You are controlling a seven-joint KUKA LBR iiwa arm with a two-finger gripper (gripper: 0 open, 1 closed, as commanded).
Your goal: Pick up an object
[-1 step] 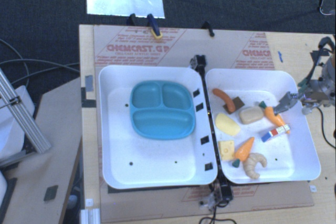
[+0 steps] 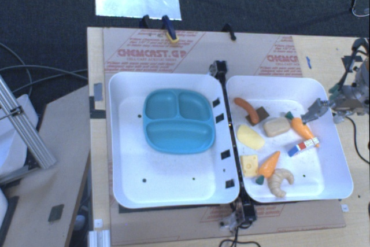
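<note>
We note two white bins side by side on the table [image 2: 272, 49]. The left bin [image 2: 124, 142] carries one blue divided plate [image 2: 178, 121], set near its middle, likely as a drop-off spot kept apart from the clutter. The right bin [image 2: 341, 176] holds the loose items, gathered toward its centre where a reach from the right can get at them.

Our count for the right bin:
- two carrots: one [image 2: 302, 127] upper right, one [image 2: 269, 163] lower centre
- one sausage [image 2: 246, 109] at upper left, touching a dark brown block [image 2: 260, 113]
- one beige piece [image 2: 277, 126], bread-like, just beside the block
- one yellow lemon-like piece [image 2: 250, 137]
- one cheese wedge [image 2: 250, 164] with holes
- one pale croissant-like piece [image 2: 280, 181] at the bottom
- one small red, white and blue tube [image 2: 303, 147]

That makes nine candidates, none lifted.

The gripper [image 2: 315, 110] sits at the right bin's upper right rim, close to the upper carrot. We cannot tell how far its fingers stand apart; they are small and blurred against the bin wall. We see nothing between them. We judge the upper carrot or the tube the nearest target.
</note>
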